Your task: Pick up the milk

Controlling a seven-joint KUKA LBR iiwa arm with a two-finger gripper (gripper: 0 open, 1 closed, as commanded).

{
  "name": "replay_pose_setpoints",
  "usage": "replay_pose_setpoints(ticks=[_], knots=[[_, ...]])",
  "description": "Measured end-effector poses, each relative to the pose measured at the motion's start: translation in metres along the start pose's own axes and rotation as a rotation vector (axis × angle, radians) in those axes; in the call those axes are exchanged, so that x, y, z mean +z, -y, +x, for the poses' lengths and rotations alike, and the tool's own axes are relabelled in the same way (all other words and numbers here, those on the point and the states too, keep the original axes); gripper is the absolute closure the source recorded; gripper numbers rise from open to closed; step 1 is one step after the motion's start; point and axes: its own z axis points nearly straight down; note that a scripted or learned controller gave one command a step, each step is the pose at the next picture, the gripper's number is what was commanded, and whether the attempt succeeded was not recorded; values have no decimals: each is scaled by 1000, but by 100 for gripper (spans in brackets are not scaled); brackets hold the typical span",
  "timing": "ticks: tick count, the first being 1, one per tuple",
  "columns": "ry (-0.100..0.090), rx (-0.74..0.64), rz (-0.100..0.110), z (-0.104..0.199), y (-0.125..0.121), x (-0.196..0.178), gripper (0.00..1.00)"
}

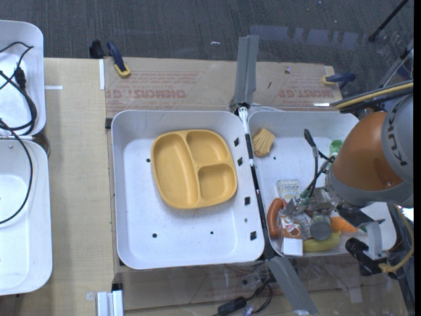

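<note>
A small red and white carton (293,233), which I take for the milk, lies on its side near the front edge of the right bin (289,120). The gripper (313,213) hangs low over the clutter just right of and behind the carton, under the arm's orange band (368,153). The wrist and cables hide the parts directly beneath it. Nothing can be seen held.
Crowded around the carton are a red sausage (274,216), a yellow banana (322,244), an orange carrot (343,225) and a pale packet (288,189). A cracker (263,141) lies at the bin's back left. The left bin (131,242) holds a yellow divided plate (194,168).
</note>
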Motion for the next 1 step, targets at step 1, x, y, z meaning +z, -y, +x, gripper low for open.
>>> replay_pose_setpoints(ticks=[1], knots=[[-1,-301,0,-5,1,0,0]])
